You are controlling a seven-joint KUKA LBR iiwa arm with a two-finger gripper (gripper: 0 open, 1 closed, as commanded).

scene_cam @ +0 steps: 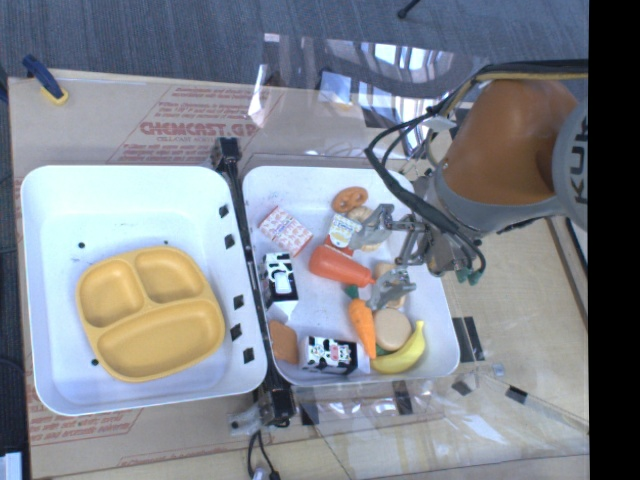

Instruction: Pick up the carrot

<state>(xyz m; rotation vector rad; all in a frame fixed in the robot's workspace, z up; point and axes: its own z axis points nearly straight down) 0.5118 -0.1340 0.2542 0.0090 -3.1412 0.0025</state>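
The carrot is small and orange, lying lengthwise near the front of the right bin, with its green top pointing to the back. My gripper hangs over the right side of that bin, just behind and to the right of the carrot's top. Its two fingers stand spread apart, with nothing gripped between them. One fingertip is close to the carrot's green end. A larger red-orange tapered vegetable lies just left of the gripper.
Around the carrot lie a banana, a round tan piece, two black-and-white cartons, a pink box, a small yellow bottle and a brown slice. The left bin holds a yellow divided plate.
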